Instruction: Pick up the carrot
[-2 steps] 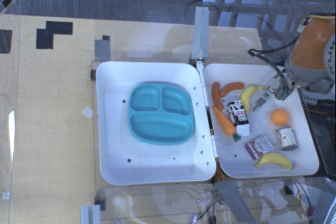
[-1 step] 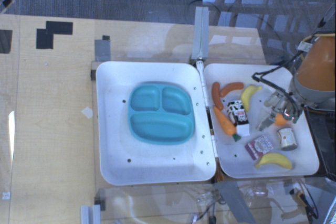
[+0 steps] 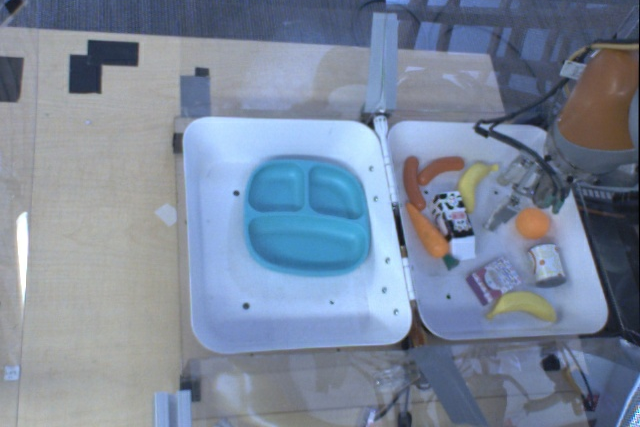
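From the frame's right edge the grey, orange-banded arm (image 3: 600, 110) slants down-left; its pincer (image 3: 512, 203) hangs spread, pinching nothing, right of the long orange carrot (image 3: 428, 231) lying at the right-hand white bin's (image 3: 590, 310) left side.

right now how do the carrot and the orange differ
The carrot is long and tapered with a green tip; the orange is round. The carrot lies near the right bin's left wall; the orange sits further right, beside the gripper. Both are orange, both in that bin.
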You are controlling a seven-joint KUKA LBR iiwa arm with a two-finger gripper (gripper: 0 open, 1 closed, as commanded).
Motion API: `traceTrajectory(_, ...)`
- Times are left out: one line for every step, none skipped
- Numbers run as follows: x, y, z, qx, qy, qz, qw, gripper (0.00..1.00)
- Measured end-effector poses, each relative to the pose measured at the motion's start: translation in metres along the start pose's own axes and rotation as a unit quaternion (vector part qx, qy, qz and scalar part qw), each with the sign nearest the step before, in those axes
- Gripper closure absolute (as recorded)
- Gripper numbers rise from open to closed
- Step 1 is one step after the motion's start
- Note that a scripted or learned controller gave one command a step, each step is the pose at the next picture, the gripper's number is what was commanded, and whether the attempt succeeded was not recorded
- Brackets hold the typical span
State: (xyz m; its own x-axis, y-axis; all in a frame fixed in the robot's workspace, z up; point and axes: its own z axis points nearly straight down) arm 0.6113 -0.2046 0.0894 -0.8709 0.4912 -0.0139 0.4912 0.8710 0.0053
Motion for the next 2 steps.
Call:
traceTrajectory(0.020,-0.012,-0.001,0.000,0.000,-0.245,0.9695,0.00)
traceTrajectory(-0.045,0.026,-0.073,-0.001,0.000,-0.231,0.9730,0.00)
